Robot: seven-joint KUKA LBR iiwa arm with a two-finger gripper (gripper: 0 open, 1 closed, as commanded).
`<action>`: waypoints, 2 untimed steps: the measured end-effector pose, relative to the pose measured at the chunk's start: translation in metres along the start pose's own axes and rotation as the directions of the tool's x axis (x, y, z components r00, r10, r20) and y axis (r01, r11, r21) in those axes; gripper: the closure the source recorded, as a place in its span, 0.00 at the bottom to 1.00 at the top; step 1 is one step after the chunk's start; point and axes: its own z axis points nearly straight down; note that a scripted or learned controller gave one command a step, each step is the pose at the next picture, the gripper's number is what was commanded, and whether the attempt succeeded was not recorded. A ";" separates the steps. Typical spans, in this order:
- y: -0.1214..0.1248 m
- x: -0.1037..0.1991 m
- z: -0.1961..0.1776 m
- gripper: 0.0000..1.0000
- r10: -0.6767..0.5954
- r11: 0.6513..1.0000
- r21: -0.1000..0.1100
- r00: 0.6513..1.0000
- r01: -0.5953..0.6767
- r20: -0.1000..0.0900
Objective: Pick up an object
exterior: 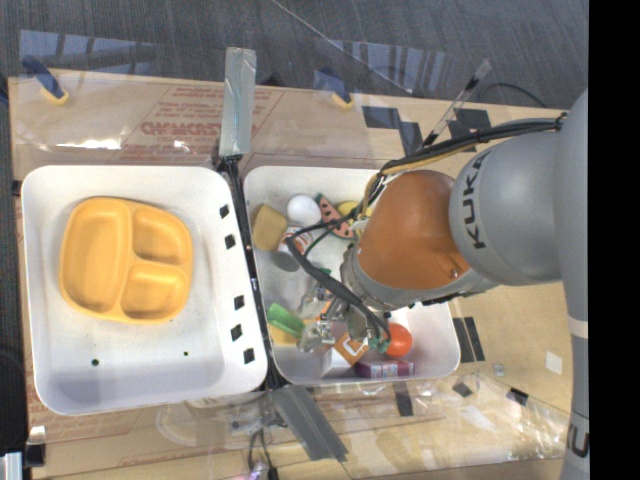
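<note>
Objects: you see a small heap of them in the right bin [440, 340], which is where the task's thing must be taken from.
Claw: the gripper [335, 326] is down inside the right bin, over the clutter near its front wall. You cannot tell how far it is open, and you cannot tell if it has hold of anything, because the wrist and cables cover it.
Arm: the grey arm [520, 208] comes in from the right, and its orange band [410, 230] hangs over the middle of the right bin.
Right bin, back part: a white ball [302, 208] lies beside a tan block [267, 226], both near the back wall.
Right bin, front part: a green piece [284, 320] lies by the divider, a red-orange ball [398, 341] sits just beside the gripper, and a purple packet [383, 369] lies against the front wall.
Left bin [120, 373]: you see a yellow divided plate [125, 259] lying flat in its rear half. The plate has three compartments.
Bench [120, 118]: both bins stand on it side by side, and a strip of grey tape [236, 98] runs to the seam between them.
</note>
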 end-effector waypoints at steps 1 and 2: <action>-0.022 -0.013 -0.156 1.00 -0.080 0.997 0.005 0.997 0.080 0.018; 0.048 0.015 -0.088 1.00 -0.473 0.881 0.002 0.881 0.473 0.003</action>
